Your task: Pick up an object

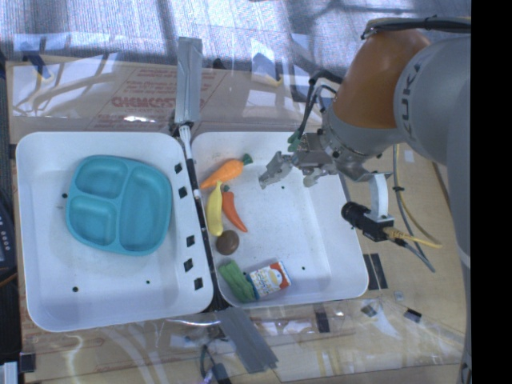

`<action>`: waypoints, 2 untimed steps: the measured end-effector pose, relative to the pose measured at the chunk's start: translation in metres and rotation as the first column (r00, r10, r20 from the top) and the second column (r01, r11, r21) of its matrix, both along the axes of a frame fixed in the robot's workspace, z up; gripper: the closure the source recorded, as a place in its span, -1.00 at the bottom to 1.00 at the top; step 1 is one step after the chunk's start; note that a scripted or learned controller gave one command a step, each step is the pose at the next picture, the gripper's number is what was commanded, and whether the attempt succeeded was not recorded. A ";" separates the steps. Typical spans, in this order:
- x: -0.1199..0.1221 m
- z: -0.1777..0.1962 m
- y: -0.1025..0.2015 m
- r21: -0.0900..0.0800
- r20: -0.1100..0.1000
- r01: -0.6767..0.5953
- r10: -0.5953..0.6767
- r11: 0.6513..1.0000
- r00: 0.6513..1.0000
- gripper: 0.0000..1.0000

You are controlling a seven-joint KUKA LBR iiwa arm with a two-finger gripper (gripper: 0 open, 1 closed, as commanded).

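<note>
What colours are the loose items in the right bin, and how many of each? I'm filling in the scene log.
Orange: 2, carrot and orange pepper
Yellow: 1, banana
Brown: 1, brown ball
Green: 1, green vegetable
White carton: 1
Total: 6

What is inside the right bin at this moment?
In the right bin: an orange carrot, a banana, a small orange chilli, a brown ball, a green vegetable and a small carton. The pincer covers a patch of floor.
</note>
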State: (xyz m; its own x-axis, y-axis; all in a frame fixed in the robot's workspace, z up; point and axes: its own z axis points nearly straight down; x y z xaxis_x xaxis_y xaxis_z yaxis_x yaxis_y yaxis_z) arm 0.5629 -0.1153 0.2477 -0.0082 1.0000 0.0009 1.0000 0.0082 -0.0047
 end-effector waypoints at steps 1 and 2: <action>0.005 -0.133 0.013 0.001 -0.003 -0.160 0.160 0.987 0.987 -1.00; 0.021 -0.155 0.013 -0.003 0.006 -0.182 0.182 0.983 0.983 -1.00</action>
